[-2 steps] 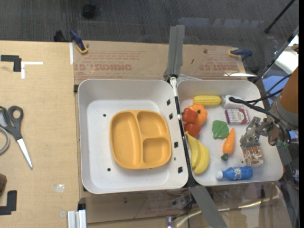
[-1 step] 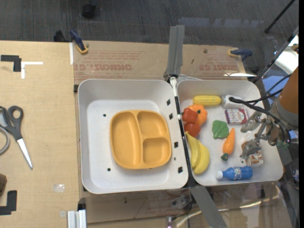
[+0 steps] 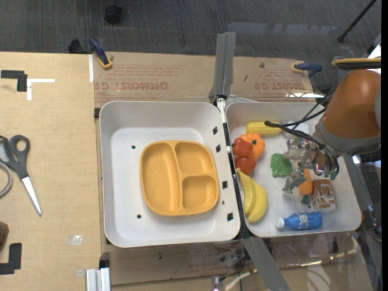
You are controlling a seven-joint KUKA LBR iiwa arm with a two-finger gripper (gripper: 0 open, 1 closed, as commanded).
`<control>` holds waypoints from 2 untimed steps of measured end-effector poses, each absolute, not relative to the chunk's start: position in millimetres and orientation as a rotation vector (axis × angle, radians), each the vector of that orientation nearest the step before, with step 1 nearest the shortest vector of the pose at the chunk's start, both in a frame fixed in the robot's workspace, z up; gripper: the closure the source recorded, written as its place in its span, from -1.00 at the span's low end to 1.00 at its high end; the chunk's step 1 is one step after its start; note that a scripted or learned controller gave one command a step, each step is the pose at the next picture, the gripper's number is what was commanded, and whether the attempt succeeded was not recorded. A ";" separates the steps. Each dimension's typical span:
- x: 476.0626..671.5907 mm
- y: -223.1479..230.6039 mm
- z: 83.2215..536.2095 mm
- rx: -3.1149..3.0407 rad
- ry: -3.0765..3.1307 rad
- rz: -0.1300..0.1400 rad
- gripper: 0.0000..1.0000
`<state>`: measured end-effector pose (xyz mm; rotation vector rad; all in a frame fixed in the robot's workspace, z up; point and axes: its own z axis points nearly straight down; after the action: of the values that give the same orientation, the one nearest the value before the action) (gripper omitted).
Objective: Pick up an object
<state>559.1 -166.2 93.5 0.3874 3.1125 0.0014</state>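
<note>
A counter (image 3: 48, 162) carries two white bins. The left bin (image 3: 115, 162), mid-frame, has a yellow divided plate (image 3: 179, 177). The right bin (image 3: 348, 214) holds corn (image 3: 262, 128), a tomato (image 3: 250, 145), a banana (image 3: 254, 197), a green leaf (image 3: 280, 165), a blue bottle (image 3: 302, 222) and a small orange carton (image 3: 324, 196). The arm reaches in from the right; its tool (image 3: 303, 173) is low in the right bin, just beside the carton. Whether the tool is released or clenched cannot be told amid the clutter. A good pick likely needs centring over one object, clear of neighbours, before lifting.
</note>
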 end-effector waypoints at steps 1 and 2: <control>626.9 -109.4 93.3 0.566 3.091 0.000 -1.00; 629.3 -109.5 104.4 0.560 3.082 -0.001 1.00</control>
<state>629.3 -109.5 104.4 0.5595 3.0816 -0.0014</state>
